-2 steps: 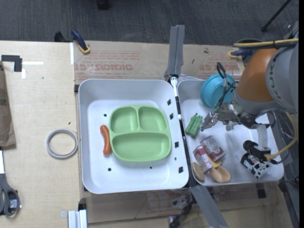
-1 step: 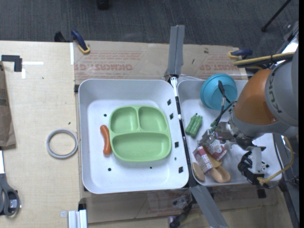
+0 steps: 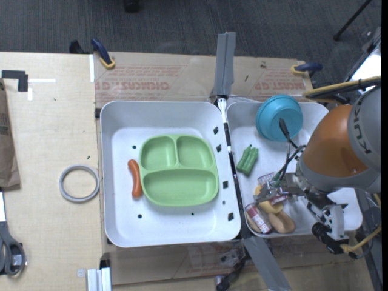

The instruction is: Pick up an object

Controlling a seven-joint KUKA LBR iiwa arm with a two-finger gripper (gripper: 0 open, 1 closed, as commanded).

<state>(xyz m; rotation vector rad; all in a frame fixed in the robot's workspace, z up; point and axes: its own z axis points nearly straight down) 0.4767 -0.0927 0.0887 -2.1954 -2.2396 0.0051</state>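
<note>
From the camera view, I see my gripper [image 3: 274,194] low in the right bin [image 3: 242,162], down among a small heap: a tan bread-like piece [image 3: 280,220] and a printed packet [image 3: 257,218] just beside it. Whether it has closed on anything I cannot tell. A green ridged piece [image 3: 247,160] and a blue bowl [image 3: 279,119] lie apart. The left bin [image 3: 115,162] holds a green divided plate [image 3: 179,170] and an orange sausage [image 3: 135,178]. I judge the pick unfinished: nothing is visibly lifted yet.

Bins [image 3: 115,162]: smooth white plastic, faint sheen. Divided tray [image 3: 179,170]: matt green plastic. Bowl [image 3: 279,117]: glossy blue plastic. Bench top [image 3: 48,132]: pale matt wood-like board. Cardboard sheet [image 3: 151,80]: brown, printed, matt. Tape ring [image 3: 79,183]: translucent, shiny.
</note>
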